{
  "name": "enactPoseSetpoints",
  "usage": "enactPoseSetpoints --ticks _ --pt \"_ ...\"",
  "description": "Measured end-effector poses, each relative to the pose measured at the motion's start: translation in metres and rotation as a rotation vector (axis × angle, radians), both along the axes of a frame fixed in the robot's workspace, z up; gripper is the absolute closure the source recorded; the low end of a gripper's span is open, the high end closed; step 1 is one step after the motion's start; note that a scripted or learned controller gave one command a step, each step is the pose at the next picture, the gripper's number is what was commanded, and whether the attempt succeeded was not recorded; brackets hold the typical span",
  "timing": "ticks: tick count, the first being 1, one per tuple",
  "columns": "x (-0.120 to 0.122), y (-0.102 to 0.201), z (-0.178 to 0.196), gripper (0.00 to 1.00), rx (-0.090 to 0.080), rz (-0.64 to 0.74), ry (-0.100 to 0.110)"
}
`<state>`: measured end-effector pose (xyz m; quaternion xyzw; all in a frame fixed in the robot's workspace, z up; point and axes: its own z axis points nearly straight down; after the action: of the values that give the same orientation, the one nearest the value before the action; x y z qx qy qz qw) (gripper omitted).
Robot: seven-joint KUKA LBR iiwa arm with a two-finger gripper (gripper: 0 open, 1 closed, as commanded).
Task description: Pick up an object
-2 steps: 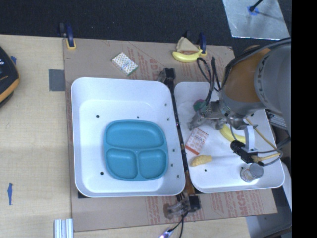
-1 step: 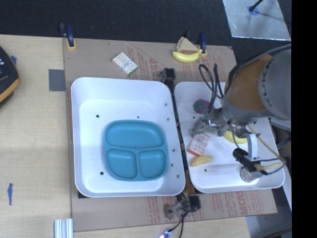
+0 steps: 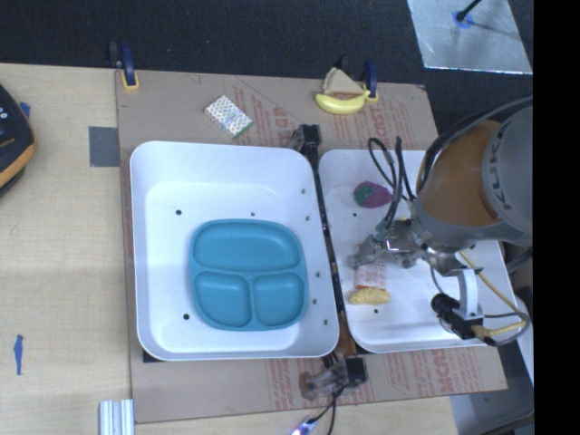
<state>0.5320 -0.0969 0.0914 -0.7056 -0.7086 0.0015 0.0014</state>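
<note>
In the right bin [image 3: 412, 333], the gripper [image 3: 370, 254] is lowered near the left wall; finger spread cannot be told. A yellowish food piece [image 3: 370, 294] lies just below it, a purple-green object [image 3: 372, 193] beyond it.

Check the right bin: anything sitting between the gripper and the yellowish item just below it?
Nothing visible does. The gripper is low in the right bin, directly above the yellowish item, with bare white floor between them. The purple object lies on the far side, out of the path.
</note>
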Motion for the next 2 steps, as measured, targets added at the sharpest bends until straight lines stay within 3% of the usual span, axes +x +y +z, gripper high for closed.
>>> enactPoseSetpoints --ticks 1,2 --pt "0.074 -0.01 0.001 0.0 0.0 -0.001 -0.002" --pt "0.125 -0.02 0.001 0.0 0.0 0.001 -0.002"
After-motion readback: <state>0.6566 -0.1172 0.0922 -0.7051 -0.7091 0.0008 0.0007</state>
